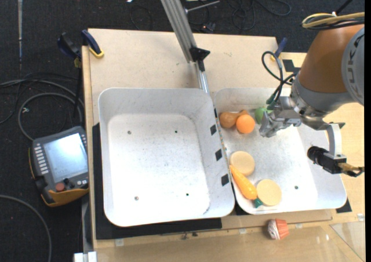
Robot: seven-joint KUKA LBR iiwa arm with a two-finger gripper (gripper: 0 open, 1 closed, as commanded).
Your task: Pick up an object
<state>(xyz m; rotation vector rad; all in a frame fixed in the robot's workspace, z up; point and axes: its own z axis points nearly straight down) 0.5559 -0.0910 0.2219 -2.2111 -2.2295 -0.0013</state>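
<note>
My gripper (268, 129) hangs over the upper part of the right bin (301, 159), just right of an orange ball (246, 124). A brown pear-shaped thing (229, 119) lies left of that ball. A small green thing (261, 112) peeks out beside the gripper's body. Lower in the same bin lie a pale yellow disc (243, 163), an orange carrot-like piece (243, 184) and a second pale disc (269, 192). Nothing shows between the fingers.
The left bin (116, 110) sits beside the right one. A metal pole (177, 17) slants in from the top to the bins' shared rim. A pinkish-red thing (277, 229) lies on the bench in front of the right bin.
</note>
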